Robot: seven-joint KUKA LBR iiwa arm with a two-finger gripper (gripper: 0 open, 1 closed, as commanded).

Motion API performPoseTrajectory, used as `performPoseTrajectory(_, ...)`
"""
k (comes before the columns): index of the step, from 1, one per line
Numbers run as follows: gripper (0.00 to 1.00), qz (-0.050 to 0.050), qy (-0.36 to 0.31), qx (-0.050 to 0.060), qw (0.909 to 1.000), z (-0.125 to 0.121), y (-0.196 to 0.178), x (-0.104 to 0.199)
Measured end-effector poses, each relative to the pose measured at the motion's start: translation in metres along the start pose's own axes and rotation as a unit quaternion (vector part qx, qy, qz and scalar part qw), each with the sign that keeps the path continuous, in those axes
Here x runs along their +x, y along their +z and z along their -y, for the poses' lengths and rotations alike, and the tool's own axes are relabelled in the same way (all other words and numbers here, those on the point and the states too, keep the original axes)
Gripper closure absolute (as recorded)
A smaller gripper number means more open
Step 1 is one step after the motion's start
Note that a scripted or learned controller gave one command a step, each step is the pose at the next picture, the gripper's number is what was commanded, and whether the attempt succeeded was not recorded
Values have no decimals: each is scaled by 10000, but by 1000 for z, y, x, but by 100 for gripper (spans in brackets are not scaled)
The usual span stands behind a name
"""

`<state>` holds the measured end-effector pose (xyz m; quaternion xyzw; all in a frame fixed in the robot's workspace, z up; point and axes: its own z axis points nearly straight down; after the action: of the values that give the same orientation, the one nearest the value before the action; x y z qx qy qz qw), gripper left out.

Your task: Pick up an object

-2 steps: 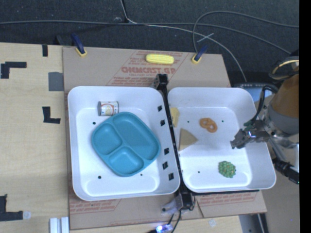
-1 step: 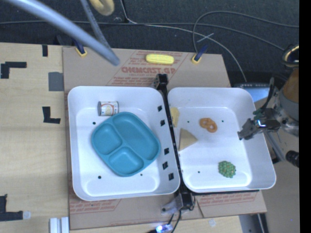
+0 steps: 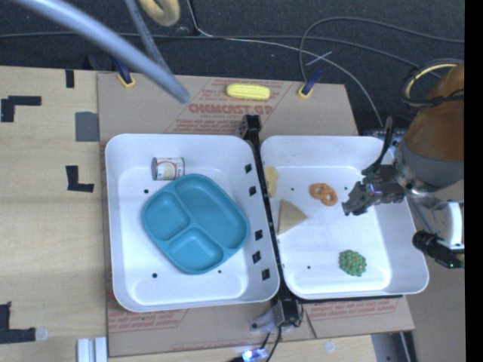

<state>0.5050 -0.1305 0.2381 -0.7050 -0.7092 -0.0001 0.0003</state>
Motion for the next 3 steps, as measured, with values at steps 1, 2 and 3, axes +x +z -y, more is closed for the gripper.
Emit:
performPoseTrajectory(1, 100, 0, 1, 4, 10000, -28, 6, 43)
performPoseTrajectory(2, 100, 3, 0, 6, 10000, -52, 15, 99)
performPoseTrajectory(3, 100, 0, -3, 10, 10000, -64, 23, 151)
